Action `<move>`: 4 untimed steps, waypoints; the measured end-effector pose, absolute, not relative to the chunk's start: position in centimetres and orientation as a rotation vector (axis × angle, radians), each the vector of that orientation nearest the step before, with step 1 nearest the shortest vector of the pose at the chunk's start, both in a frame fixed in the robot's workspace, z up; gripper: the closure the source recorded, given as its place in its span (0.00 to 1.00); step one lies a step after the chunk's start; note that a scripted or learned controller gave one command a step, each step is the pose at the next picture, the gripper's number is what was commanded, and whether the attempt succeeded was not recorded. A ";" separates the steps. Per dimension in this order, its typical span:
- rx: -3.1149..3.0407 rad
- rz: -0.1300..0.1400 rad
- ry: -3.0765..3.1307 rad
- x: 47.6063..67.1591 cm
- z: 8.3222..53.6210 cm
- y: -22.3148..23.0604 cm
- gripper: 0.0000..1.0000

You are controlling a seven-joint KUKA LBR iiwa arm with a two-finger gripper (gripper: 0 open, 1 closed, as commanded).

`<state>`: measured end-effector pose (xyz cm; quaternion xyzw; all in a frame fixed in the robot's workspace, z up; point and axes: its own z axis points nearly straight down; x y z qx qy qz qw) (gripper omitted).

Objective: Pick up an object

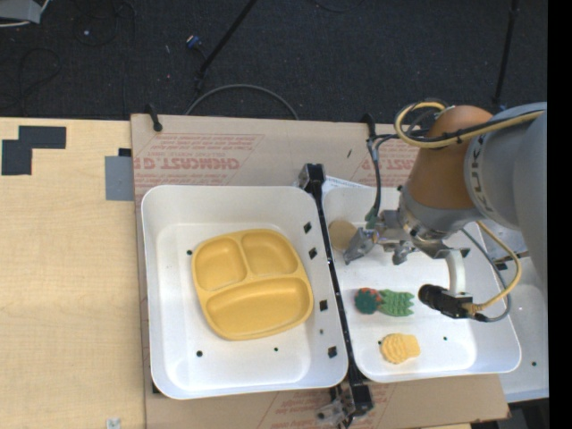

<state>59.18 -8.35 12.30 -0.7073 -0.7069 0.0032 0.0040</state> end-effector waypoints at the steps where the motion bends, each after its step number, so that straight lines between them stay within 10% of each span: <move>1: -2.219 0.006 -2.217 59.1 8.5 -8.3 0.00; 2: -2.224 0.005 -2.212 59.1 9.7 -8.4 1.00; 4: -2.221 -0.003 -2.225 59.7 19.8 -8.2 1.00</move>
